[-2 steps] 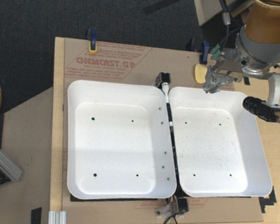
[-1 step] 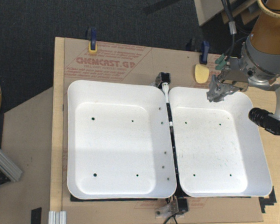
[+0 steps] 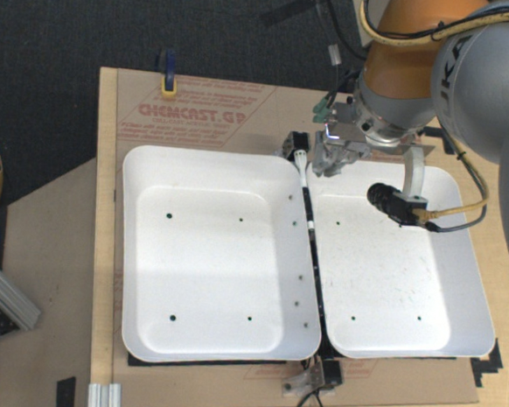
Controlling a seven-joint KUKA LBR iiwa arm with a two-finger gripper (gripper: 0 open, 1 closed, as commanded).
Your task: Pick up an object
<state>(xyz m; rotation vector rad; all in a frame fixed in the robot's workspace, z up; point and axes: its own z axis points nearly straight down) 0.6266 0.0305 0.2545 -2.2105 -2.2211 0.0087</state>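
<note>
Pincer (image 3: 330, 163) hangs over right bin's (image 3: 459, 285) far left corner

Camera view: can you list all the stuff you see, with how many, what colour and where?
bins: two, white, side by side on the board
board: one, tan with red print, under the bins
clamp: one, blue and yellow, board's far edge
dots: several, dark, on both bin floors
arm: one, grey with orange band, top right
pincer: one, metal, over the right bin's far left corner
</note>
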